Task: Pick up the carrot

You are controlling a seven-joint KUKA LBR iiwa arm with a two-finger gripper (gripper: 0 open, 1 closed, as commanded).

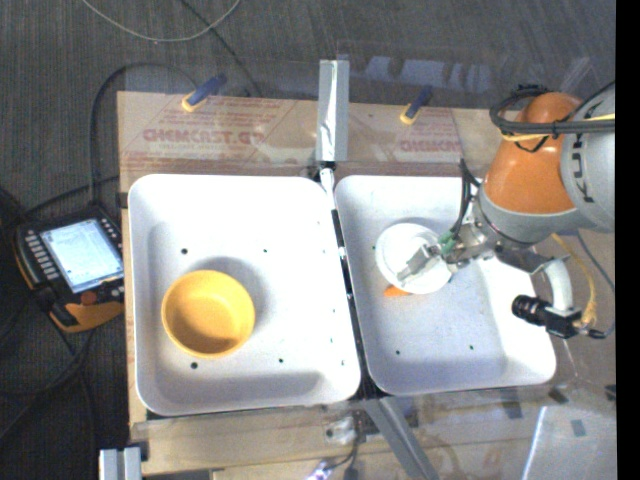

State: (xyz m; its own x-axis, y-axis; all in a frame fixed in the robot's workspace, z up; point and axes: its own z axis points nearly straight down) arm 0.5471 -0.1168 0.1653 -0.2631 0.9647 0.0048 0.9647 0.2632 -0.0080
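The carrot [396,290] shows us just an orange sliver in the right bin [450,358], toward its left wall, under the gripper [416,264]. Going left to right, we see a yellow bowl [208,312] in the left bin [240,208], then the gripper's white disc over the carrot. We cannot tell how the gripper is set or whether it has hold of anything.

- We read red print, "CHEMCAST", on the left board [205,136] behind the bins; the letters after it are too faint for us to make out.
- We see matching red print on the right board [425,145], too blurred to read.
- We see dark letters at the arm's [590,183] right edge, cut off and unreadable.
- The pendant's screen [78,252] shows lines too small for us to read.
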